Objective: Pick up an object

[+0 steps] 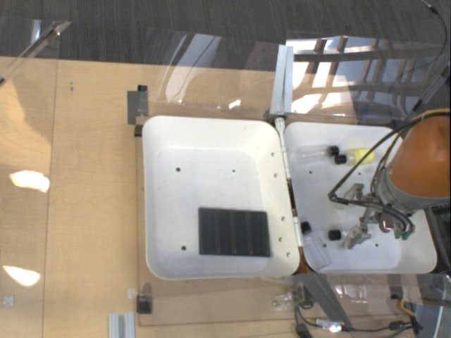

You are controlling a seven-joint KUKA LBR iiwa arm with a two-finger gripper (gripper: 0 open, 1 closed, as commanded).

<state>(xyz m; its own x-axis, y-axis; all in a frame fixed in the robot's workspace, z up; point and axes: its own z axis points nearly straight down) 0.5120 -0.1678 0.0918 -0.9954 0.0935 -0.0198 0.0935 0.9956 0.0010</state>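
The gripper hangs low in the right bin; I cannot tell its state. This looks like the approach step. A small dark object lies just beside it, so next it must centre over that.

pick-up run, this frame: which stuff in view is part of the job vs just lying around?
Job:
- gripper, over the right bin
- clear tubes with black caps in that bin
- yellow item beside them

Lying about:
- dark ribbed pad in the left bin
- wooden bench
- cables at the near edge
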